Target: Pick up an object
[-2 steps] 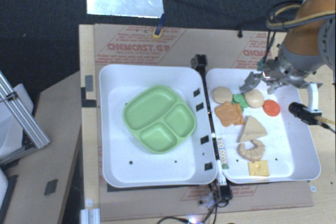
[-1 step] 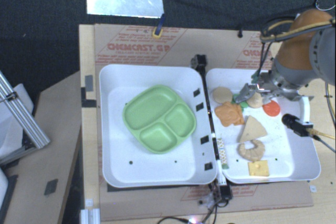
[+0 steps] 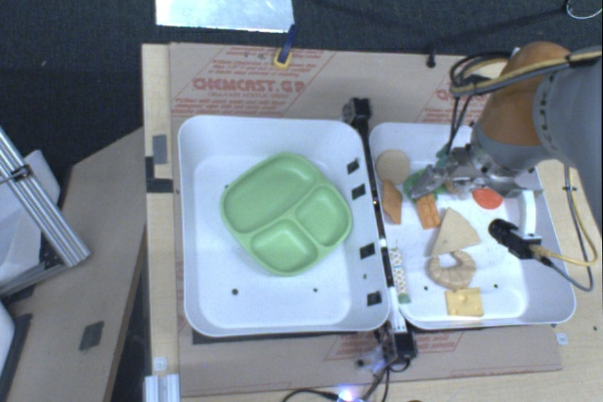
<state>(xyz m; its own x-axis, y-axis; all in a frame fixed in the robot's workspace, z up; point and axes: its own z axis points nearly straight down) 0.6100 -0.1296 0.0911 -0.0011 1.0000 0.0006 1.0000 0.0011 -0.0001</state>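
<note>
The right bin holds several toy foods. Among them are a beige round piece, an orange stick, a second orange piece and a red slice. Nearer the front lie a pale wedge, a tan ring and a yellow square. My gripper is low in that bin's upper left part, just above the second orange piece and right of the beige round one. A small green piece shows at its tip; whether it is gripped is unclear.
The left bin carries a green divided plate. A black-clipped divider separates the two bins. The arm reaches in over the right bin's far right corner.
</note>
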